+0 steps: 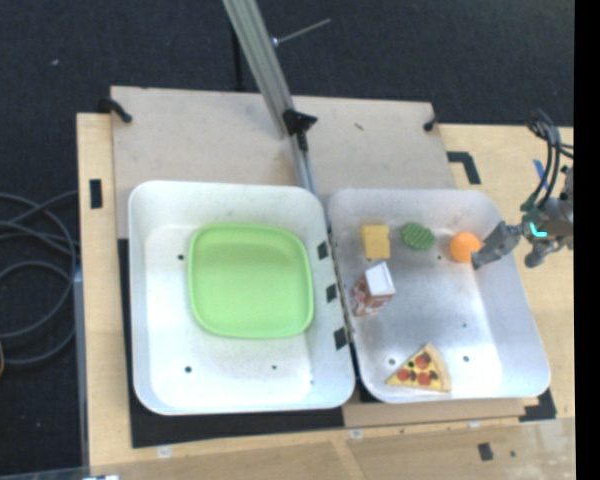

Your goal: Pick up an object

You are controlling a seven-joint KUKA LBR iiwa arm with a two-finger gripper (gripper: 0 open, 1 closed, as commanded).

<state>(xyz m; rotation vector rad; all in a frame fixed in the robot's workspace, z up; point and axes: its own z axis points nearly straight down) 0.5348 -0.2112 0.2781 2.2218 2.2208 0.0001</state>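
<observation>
So the gripper is poking in over the right rim of the right bin, and the thing that matters is the orange ball sitting just to its left, basically touching or a hair off the tip. I honestly can't tell from here whether the gripper is apart or together, it's a dark grey blob at this angle, and nothing is visibly held in it. If it's going for the ball, the move is a tiny shift left and down, and a ball has no long axis to worry about, though I'd guess it rolls away if nudged. Taking the ball as my landmark: the green bumpy piece is just left of it, the yellow block further left again, the little red and white carton below-left of it near the bin's left wall, and the pizza slice well below it by the front edge. The green plate is way off left in the other bin. Only 1 arm here, and just its wrist end with some cables shows at the right side of the counter, coming in low and roughly level toward the ball.
</observation>
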